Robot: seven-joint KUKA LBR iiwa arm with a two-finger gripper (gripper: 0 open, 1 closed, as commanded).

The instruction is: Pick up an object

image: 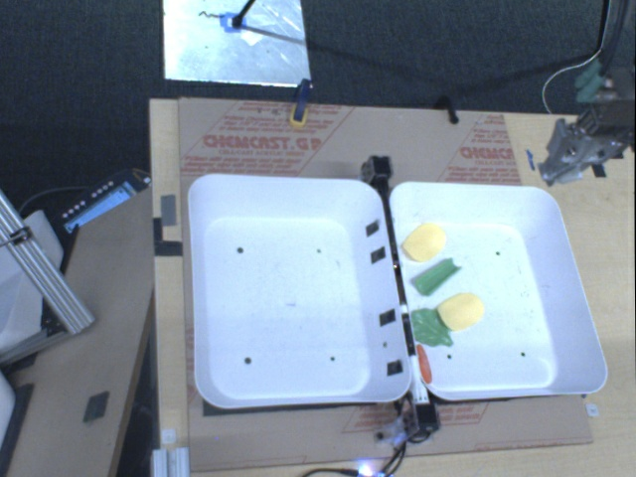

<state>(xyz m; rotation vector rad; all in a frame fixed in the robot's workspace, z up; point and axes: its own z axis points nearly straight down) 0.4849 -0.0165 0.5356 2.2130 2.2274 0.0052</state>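
I see two white bins side by side on the counter (328,132). The left bin (288,286) has only bare floor. The right bin (527,296) holds all the things, near its left wall: a yellow piece (424,240) at the top, a green stick (435,275) below it, then a second yellow piece (461,311) touching a green leaf (431,327), and a small orange piece (424,366) lowest. The gripper (574,155) is beyond the right bin's far right corner; if its fingers are spread or pressed together, I cannot tell.
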